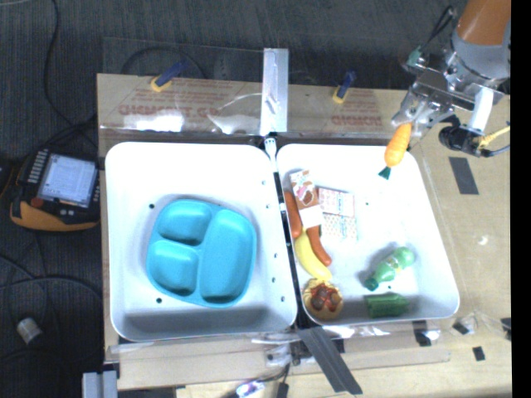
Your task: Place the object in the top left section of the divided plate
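The end effector [412, 123] hangs above the right bin's [431, 214] far corner, pinching a toy carrot [397, 148] by its upper end. The carrot looks light, rigid, smooth, likely slippery. The blue divided plate [202, 251] sits in the left bin [133, 172], well apart.

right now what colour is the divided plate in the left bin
Light blue divided plastic plate, clearest in the camera view.

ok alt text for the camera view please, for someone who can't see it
The grey arm's end effector holds an orange toy carrot above the far right corner of the right white bin, which holds toy foods including a yellow banana. The blue divided plate sits in the left white bin.
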